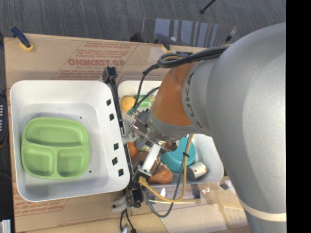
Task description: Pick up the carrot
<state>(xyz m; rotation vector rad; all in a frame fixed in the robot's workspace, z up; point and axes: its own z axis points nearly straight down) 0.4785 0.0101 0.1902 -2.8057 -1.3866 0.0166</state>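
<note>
Your gripper (141,166) sits low in the right bin (216,166); can't tell its opening. Carrot (132,150), smooth orange, lies just beside it at the bin's left wall, partly hidden.

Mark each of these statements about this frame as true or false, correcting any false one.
1. The green tray lies in the left bin. True.
2. The green tray has one single compartment. False: it has three compartments.
3. The arm reaches down over the right bin. True.
4. A teal item lies in the left bin. False: it lies in the right bin, partly under the arm.
5. The orange item sits on the green tray. False: it sits in the right bin, near its far left corner.
</note>
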